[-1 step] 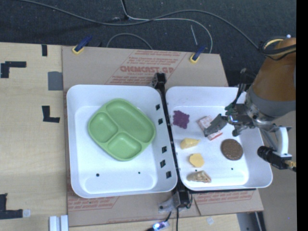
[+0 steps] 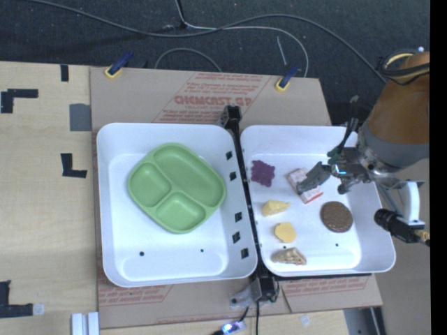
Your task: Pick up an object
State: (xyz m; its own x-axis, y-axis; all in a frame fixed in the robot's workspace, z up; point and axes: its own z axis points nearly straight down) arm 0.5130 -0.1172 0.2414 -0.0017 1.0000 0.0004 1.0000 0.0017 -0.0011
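Two shallow white bins side by side on a cardboard sheet [image 2: 209, 96] printed in red, itself on a pale wooden bench [image 2: 42, 208]. Yellow clamps [image 2: 286, 79] at the sheet's far corners. Cables [image 2: 209, 26] across dark carpet beyond.

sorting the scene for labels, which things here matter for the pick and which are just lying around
Job:
gripper
small packet under it
purple piece
brown disc
yellow wedge
yellow round
tan piece
right bin

Lying about:
green tray
left bin
cardboard
cables
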